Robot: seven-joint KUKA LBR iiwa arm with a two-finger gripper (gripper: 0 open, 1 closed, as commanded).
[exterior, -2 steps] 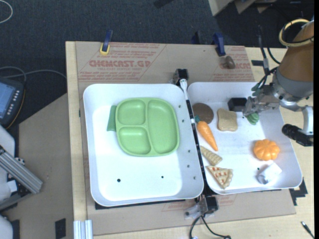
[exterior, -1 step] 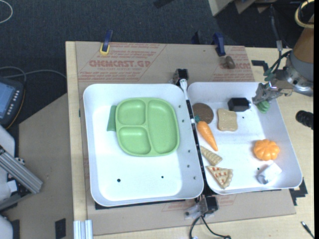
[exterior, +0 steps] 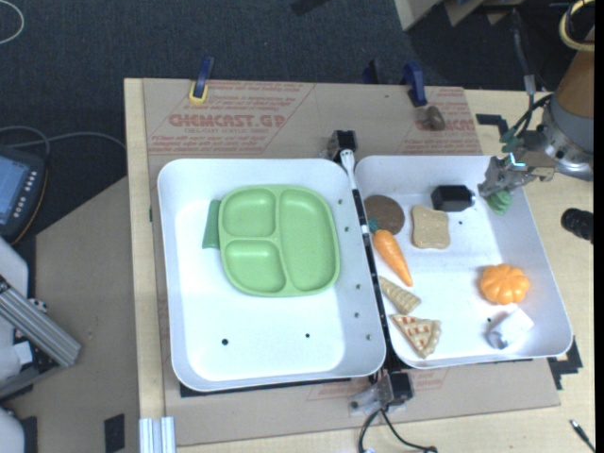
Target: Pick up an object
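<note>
Camera view: the tool (exterior: 500, 185) grips a small green object (exterior: 499, 199) above the right bin's (exterior: 543, 253) far corner.

A divided plate (exterior: 279, 240) is set in the left bin (exterior: 184, 347), while a carrot (exterior: 393, 258), bread slice (exterior: 431, 227), pumpkin (exterior: 503, 284) and pizza slice (exterior: 417, 333) are scattered in the right bin (exterior: 547, 310).

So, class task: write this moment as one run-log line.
stage: pick not done | claw: over right bin's far right edge, by green item | left bin: green tray
</note>
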